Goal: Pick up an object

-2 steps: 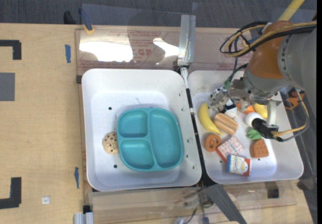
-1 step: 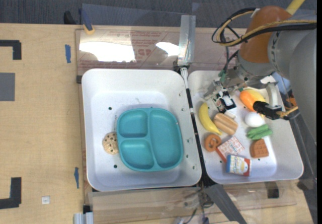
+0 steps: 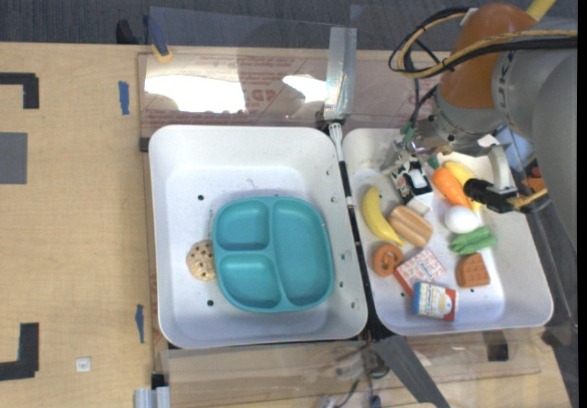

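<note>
My gripper hangs over the back left part of the right bin, just behind a hot dog and to the right of a banana. An orange carrot lies close on its right, with a white egg and a green pea pod in front of that. Nearer the front lie a doughnut, a red and white packet, a brown cracker and a small can. Nothing shows between the fingers.
The left bin holds a teal divided plate and a cookie at the plate's left edge. A metal divider stands behind the gap between the bins. The grey arm covers the right bin's back right corner.
</note>
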`<move>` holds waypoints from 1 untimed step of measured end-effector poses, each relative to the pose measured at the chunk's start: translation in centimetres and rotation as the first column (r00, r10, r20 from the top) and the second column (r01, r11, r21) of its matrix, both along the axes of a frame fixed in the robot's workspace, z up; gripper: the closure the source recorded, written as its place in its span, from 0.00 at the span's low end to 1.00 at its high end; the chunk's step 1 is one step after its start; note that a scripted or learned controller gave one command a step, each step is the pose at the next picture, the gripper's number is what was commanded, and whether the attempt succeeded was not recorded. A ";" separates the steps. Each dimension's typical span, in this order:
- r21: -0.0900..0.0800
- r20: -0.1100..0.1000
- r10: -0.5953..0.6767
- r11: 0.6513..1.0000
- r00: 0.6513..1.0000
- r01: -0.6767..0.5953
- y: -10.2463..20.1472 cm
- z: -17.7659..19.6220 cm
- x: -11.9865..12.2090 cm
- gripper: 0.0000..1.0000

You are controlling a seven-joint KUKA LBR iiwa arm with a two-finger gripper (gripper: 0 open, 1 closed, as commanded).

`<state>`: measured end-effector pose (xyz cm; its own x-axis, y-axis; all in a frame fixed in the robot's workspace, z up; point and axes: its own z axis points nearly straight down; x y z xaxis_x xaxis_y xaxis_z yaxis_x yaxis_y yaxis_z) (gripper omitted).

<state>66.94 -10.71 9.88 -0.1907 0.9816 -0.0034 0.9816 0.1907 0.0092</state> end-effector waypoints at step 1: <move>0.006 -0.001 -0.144 0.990 0.990 0.144 9.8 9.1 0.0 1.00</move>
